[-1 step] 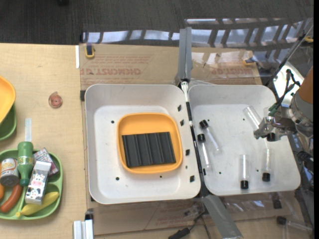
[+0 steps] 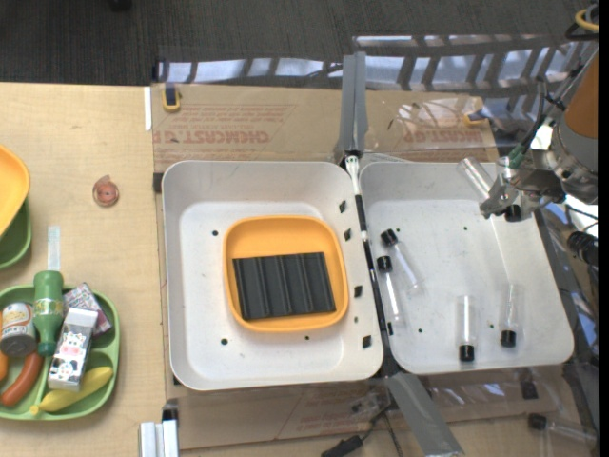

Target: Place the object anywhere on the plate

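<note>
An orange plate [image 2: 285,228] lies in the left bin [image 2: 195,284], with a dark grey ridged pad [image 2: 285,286] on it. In the right bin [image 2: 438,208] lie several clear tubes with black caps: one [image 2: 400,260] near the left wall, a thin one [image 2: 388,295] along the divider, and two [image 2: 465,327] [image 2: 510,314] near the front. Another clear tube [image 2: 473,171] lies at the back right. My gripper [image 2: 507,203] hangs low over the right bin's back right corner, just right of that tube. Nothing shows in its grasp.
On the wooden bench to the left stand a green tray [image 2: 100,379] of toy food, an orange bowl [image 2: 9,193] and a small pink disc [image 2: 106,191]. A metal frame [image 2: 457,60] runs behind the bins. Cables hang at the right edge.
</note>
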